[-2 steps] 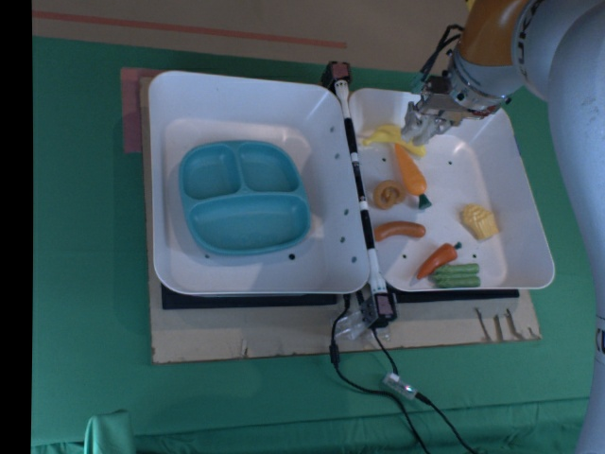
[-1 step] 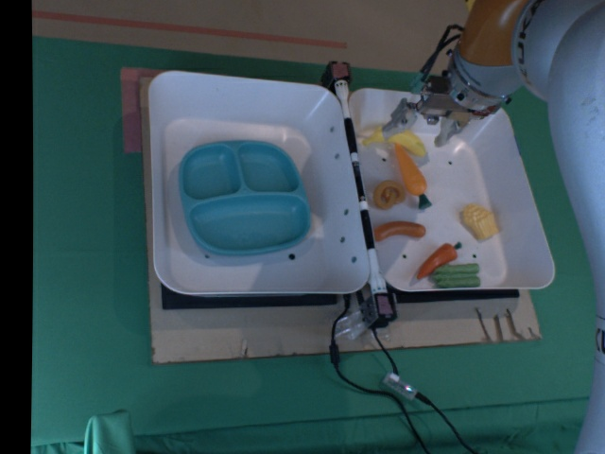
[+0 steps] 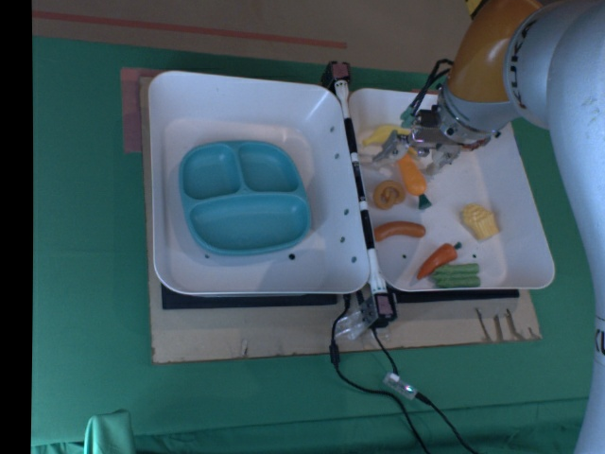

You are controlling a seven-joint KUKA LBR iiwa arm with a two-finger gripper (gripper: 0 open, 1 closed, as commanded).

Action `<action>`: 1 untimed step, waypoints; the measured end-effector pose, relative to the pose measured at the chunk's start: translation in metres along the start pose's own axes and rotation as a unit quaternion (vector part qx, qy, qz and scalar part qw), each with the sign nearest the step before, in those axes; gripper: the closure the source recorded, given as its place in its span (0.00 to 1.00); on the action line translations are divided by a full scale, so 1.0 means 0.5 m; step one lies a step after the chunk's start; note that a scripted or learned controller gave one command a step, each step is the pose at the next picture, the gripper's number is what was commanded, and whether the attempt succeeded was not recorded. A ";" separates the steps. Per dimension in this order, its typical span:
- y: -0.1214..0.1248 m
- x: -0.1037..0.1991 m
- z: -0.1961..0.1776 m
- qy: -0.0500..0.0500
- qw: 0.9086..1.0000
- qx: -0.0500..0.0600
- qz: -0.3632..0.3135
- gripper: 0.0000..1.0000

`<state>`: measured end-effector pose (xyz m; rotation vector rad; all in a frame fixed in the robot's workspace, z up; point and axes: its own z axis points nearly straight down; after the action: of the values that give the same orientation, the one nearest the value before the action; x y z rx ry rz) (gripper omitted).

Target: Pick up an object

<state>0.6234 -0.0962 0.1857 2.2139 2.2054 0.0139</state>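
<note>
I hold the tool [image 3: 421, 151], finger state unclear, directly over the toy carrot [image 3: 411, 175] near the right bin's [image 3: 529, 253] far edge; its long axis runs far-to-near.

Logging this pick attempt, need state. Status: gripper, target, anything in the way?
Gripper low in right bin, over a carrot; grip unconfirmed. Doughnut and yellow piece crowd close. Sausage, corn, beans lie apart.

Teal plate [image 3: 245, 197], white bins [image 3: 170, 102], orange carrot [image 3: 411, 174], green beans [image 3: 457, 275]
</note>
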 end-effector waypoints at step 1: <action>0.005 -0.002 -0.027 -0.001 1.000 -0.004 0.002 1.00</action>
<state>0.6254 -0.0971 0.1994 2.2122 2.1969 0.0223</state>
